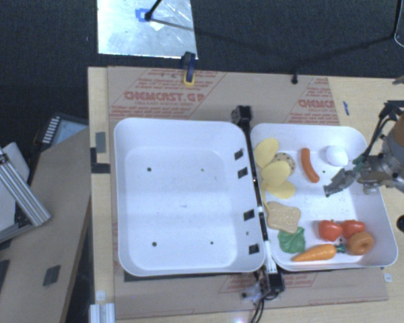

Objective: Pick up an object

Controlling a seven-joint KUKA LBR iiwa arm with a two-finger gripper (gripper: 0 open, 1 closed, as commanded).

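The bench [209, 86] is carrying two white bins over dark carpet. The left bin [182, 194] is lying beside the right bin [377, 180], which is holding toy food. The pincer [337, 186] is hovering there, its spread undeterminable, pinching nothing visibly. The white egg [335, 155] is lying just above it, the sausage [310, 165] left.

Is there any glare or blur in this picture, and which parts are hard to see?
Camera view: glare on the foil sheet at the top; the gripper over the right bin is soft and dark, so its fingers are unclear; the food is lit evenly.
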